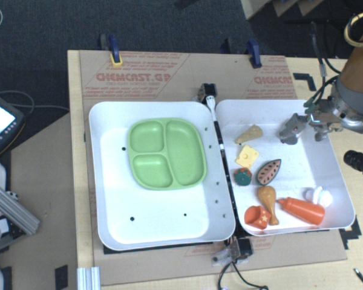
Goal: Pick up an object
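Observation:
The right bin (333, 162) holds several toy foods. A beige bread piece (249, 133) lies at its back left, with a yellow cheese wedge (247, 157) just in front of it. Further forward are a small green and red item (242, 176) and a brown seeded slice (268, 171). At the front lie a chicken drumstick (267, 198), a red pepper (255, 216), an orange bottle-shaped toy (302, 210) and a small white item (319, 195). My gripper (304, 130) hangs over the back of this bin, right of the bread piece, open with nothing between its fingers.
The left bin (109, 180) bears a green divided plate (167, 153). A black divider strip (221, 156) runs between the bins. The arm's orange band (357, 71) rises at the right edge. Blue clamps (115, 48) hold the board at the back.

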`<state>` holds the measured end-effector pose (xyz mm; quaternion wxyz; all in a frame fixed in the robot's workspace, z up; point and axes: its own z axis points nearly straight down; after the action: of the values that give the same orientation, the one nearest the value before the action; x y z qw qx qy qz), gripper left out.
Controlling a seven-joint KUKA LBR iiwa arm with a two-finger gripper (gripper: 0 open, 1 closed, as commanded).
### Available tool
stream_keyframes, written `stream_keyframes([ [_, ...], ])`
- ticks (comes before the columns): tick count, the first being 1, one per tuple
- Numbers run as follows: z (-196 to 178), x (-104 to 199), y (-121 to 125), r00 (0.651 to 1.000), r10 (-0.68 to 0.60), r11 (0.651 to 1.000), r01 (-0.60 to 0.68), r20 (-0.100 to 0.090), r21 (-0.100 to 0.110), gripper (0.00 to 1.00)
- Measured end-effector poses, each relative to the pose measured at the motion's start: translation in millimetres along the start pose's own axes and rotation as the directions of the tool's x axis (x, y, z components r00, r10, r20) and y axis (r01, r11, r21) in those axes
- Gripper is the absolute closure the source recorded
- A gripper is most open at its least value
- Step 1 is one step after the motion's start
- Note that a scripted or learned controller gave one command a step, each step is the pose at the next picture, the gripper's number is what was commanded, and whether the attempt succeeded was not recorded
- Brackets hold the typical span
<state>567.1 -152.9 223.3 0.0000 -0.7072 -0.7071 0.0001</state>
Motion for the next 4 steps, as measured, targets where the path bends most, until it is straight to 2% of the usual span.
stream_keyframes([
  [1,64,0,0,1.0,0.0,1.0,0.0,-0.002,0.006,0.0],
  [3,141,5,-3,1.0,0.0,1.0,0.0,-0.002,0.004,0.0],
  [4,128,5,-2,1.0,0.001,1.0,-0.001,0.0,0.0,1.0],
])
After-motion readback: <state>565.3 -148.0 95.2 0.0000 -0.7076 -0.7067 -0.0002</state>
